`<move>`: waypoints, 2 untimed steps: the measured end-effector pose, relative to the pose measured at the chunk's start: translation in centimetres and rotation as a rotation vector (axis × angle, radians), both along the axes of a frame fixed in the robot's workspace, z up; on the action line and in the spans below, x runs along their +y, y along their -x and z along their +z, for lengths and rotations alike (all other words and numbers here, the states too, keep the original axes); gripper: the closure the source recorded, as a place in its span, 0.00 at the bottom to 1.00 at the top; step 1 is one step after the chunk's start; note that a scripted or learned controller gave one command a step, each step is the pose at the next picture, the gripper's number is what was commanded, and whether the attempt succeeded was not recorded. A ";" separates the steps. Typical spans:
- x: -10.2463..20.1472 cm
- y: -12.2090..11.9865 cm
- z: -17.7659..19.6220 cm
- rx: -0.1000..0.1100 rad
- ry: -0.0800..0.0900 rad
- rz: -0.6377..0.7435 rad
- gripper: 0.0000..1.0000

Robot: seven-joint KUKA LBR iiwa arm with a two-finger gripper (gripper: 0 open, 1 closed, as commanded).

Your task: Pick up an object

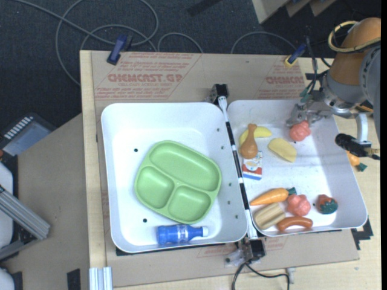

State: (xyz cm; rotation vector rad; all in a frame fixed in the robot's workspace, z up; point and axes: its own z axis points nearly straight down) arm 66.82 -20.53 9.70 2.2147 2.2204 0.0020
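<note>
The shallow white right bin (338, 213) serves as the landmark. Beside it on the bench sits the shallow white left bin (118, 162), holding a light-green, three-compartment plastic tray (176, 180) and, nearer the camera, a blue plastic bottle with a white cap (179, 234) lying on its side.

The grey arm with the orange band (354, 65) reaches in over the right bin's far corner, and its two-finger gripper (304, 115) hangs low there. Directly under the fingertips, touching or nearly so, is a small pink rounded toy (300, 131), inside the right bin near its far wall. I judge this the object being attempted; it is compact with no clear long axis, lying just toward the camera from the fingers. Whether the fingers are spread or closed I cannot tell, nor whether the toy sits between them.

In the right bin's middle lie a pale-yellow wedge (282, 149), a yellow-brown drumstick toy (248, 142) and a small red-and-white carton (252, 167). Along its near wall: an orange carrot (269, 196), a hotdog bun with sausage (279, 217), a pink ball (299, 205) and a small red-and-green toy (326, 204)
</note>
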 end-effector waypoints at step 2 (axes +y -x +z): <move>11.1 6.9 8.1 0.002 -0.003 -0.001 1.00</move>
